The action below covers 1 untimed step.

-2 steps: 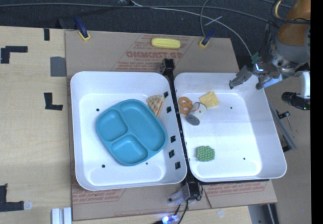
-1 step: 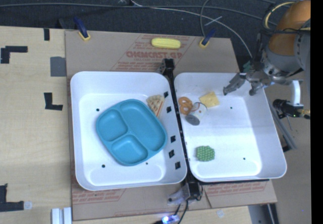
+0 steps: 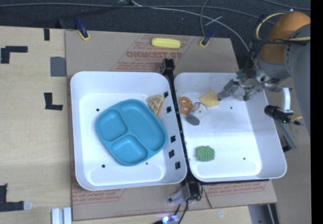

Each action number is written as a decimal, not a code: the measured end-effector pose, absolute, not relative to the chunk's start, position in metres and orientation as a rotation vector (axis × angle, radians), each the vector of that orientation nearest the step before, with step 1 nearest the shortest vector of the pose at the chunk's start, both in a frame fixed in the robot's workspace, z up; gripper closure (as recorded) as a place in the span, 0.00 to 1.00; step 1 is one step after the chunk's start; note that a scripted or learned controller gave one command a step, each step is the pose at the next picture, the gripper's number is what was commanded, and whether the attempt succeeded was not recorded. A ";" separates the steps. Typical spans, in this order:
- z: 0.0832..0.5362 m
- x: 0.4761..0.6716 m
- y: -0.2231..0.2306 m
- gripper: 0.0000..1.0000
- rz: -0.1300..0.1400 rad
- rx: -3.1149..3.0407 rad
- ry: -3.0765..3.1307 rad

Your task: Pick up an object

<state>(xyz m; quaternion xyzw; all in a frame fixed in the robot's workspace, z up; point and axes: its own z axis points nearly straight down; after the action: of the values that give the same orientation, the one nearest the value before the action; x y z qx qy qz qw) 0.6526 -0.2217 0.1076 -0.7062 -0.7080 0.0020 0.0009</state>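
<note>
The gripper (image 3: pixel 222 94) reaches over the right bin (image 3: pixel 252 167) near its far edge, just beside a yellow block (image 3: pixel 209 100); whether it grips anything cannot be told. Nearby lie a pretzel (image 3: pixel 185 103) and a green ball (image 3: pixel 205 153). The left bin (image 3: pixel 81 117) holds a blue divided plate (image 3: pixel 130 131). Red printing on the cardboard (image 3: pixel 116 49) is unreadable.

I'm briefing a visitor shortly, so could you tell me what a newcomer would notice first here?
Most striking is the blue divided tray filling much of the left bin. Next comes the gripper reaching into the right bin, close to a yellow block; a green ball lies nearer the front.
</note>
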 end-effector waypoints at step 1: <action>0.121 0.654 -0.221 1.00 0.004 -2.218 -2.227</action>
<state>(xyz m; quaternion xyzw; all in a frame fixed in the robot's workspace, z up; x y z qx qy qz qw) 0.6536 -0.2213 0.1209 -0.7057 -0.7085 0.0014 -0.0009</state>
